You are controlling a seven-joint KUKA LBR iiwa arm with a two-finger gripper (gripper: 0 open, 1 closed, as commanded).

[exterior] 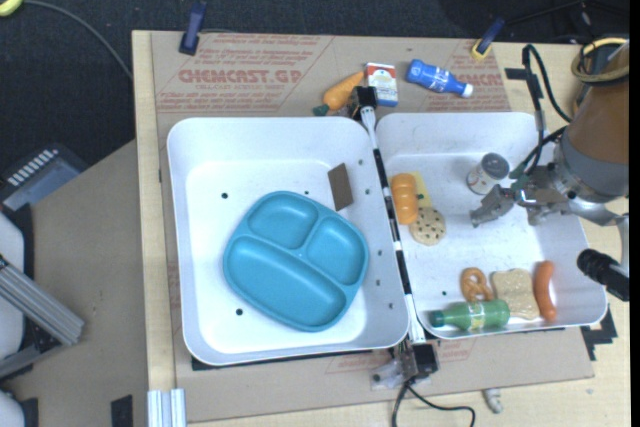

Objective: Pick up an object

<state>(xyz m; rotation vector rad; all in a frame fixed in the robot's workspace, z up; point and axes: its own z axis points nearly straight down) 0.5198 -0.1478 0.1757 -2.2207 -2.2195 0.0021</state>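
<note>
Gripper (490, 208): seen low over the right bin (455, 130), reached in from the right side; the fingers are seen spread a little, with nothing between them.
Arm (600, 130): the grey body with its orange band is found right behind the gripper, at the right edge of the bin.
Grey can (491, 169): just above the gripper in the view, close by the fingertips, but not held.
Cookie (430, 227): a little to the gripper's left, lying flat on the bin floor.
Orange piece (404, 196): beyond the cookie, against the wall between the two bins.
Pretzel (474, 283): below the gripper, toward the near side of the bin.
Bread slice (516, 289): beside the pretzel, touched on its right by the sausage (545, 288).
Green bottle (470, 317): laid on its side along the near wall, farther below the gripper.
Left bin (190, 155): well away to the gripper's left; a blue divided plate (295, 258) is held in it, with a small brown block (340, 186) above the plate.
Outside the bins: a small carton (381, 83), an orange toy (343, 92) and a blue bottle (438, 78) are seen on the board beyond the bins, far from the gripper.
</note>
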